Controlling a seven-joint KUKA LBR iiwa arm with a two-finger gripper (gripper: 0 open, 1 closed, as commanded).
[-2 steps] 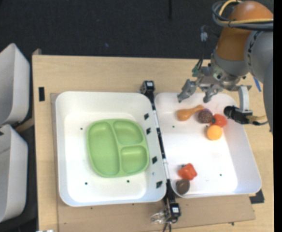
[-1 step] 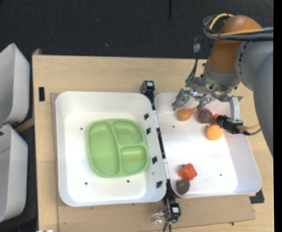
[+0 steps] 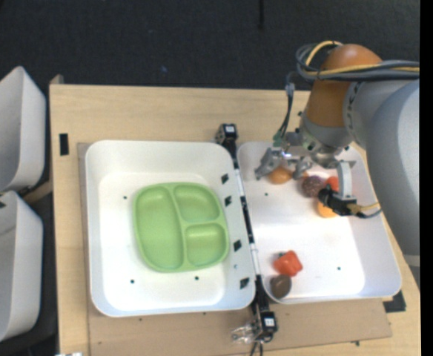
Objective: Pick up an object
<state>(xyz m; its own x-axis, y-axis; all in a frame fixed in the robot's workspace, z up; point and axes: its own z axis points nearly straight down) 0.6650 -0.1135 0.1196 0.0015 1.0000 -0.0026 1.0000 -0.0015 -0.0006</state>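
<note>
My gripper (image 3: 282,165) hangs low over the far part of the right bin (image 3: 365,269), its grey fingers straddling a small orange-tan object (image 3: 279,175). Whether the fingers press on it I cannot tell. Just right of it lie a dark maroon object (image 3: 312,185) and an orange-yellow object (image 3: 325,209). A red object (image 3: 288,262) and a brown rounded object (image 3: 279,286) lie near the bin's front left corner, well away from the gripper.
The left bin (image 3: 109,288) holds a green divided plate (image 3: 179,225). A ridge with black clips (image 3: 240,221) separates the two bins. The grey arm with its orange band (image 3: 342,80) fills the upper right, with cables trailing to the bin.
</note>
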